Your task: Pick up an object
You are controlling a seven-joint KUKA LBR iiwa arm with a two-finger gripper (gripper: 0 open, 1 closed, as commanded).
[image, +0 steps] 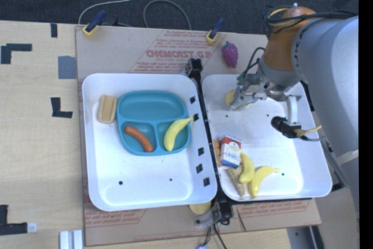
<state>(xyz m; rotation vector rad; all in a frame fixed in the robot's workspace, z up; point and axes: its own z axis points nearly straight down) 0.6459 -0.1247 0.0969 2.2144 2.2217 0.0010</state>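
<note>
Closest to the camera, at the front of the right bin [317, 188], two smooth, curved yellow bananas [254, 172] lie touching each other. Just behind them sits a small printed carton [231, 151], and a tan stick-shaped biscuit [234, 181] lies at their left.

The claw [240, 99] hangs low over the rear left corner of that bin, just beside a small yellow object [231, 97]. That object is partly hidden by the claw and too small to name. It looks like the pick target. Whether the claw is released or clenched cannot be told from this slanted view, and nothing can be seen held in it.

To do the step well, I would centre the claw over the yellow piece, not at its edge. It should come straight down and stay off the bin's raised wall. The piece looks rounded and glossy, so it may squirt sideways under an off-centre squeeze.

In the left bin [145, 198], a glossy blue compartment plate [152, 103] holds a reddish sausage [139, 138] and a banana [175, 132] in separate sections. A tan bread slice [106, 109] lies beside the plate. A knobbly purple grape bunch [230, 54] rests on the cardboard sheet [163, 55] behind the bins.
</note>
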